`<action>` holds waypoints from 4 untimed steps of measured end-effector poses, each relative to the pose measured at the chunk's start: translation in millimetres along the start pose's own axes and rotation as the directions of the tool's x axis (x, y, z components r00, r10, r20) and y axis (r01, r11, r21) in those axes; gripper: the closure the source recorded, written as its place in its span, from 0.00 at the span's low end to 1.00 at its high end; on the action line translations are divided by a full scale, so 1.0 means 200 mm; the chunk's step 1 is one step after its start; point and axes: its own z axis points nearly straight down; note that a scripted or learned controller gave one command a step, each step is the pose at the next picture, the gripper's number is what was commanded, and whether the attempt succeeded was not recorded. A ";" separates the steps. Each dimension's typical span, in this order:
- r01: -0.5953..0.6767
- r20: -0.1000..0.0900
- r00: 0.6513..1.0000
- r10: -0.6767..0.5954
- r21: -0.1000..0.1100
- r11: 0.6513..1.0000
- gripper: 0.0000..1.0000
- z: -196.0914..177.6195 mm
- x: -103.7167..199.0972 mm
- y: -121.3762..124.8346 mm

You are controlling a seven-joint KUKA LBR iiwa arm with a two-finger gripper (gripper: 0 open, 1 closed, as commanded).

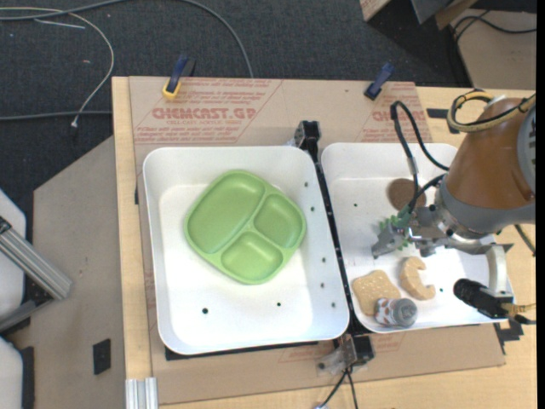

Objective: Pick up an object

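Tan crescent just beside claw

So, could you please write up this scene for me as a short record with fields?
left bin: holds a green divided plate with three compartments
right bin: holds a brown round piece, a tan flat piece, a curved tan piece and a small grey and red thing
arm: over the right bin, its tip low beside a small green thing
held: cannot tell
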 end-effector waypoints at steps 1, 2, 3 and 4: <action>0.000 -0.001 1.000 0.000 0.002 1.000 0.00 0.31 0.01 0.02; -0.001 0.000 1.000 0.001 -0.001 1.000 0.00 0.38 0.02 0.02; -0.001 -0.001 1.000 0.001 -0.006 1.000 1.00 0.32 0.02 0.02; 0.001 0.003 1.000 -0.001 -0.010 1.000 1.00 0.10 0.01 0.05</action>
